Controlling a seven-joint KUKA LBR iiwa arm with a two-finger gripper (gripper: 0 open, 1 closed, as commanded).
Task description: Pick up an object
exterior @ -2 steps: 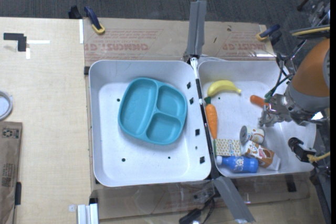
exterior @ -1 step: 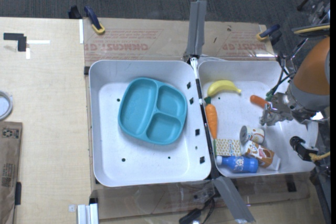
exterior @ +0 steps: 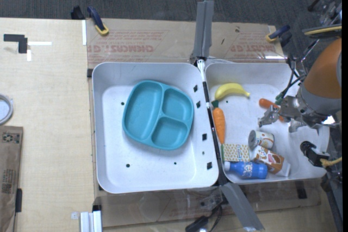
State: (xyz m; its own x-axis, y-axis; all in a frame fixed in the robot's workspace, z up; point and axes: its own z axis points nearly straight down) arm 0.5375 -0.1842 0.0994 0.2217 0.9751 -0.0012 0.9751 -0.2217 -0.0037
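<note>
Presently the hand is hovering in the right bin, grip state indeterminable; the can, carton and bottle are crowding together, risking a glancing, failed pick.

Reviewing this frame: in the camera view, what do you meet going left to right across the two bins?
Blue divided plate → carrot → banana → can on its side → gripper.

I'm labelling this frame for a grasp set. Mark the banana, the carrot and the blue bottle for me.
banana (exterior: 231, 90), camera view, middle of its curved body.
carrot (exterior: 219, 124), camera view, middle of its orange length.
blue bottle (exterior: 247, 170), camera view, centre of its side.
</note>
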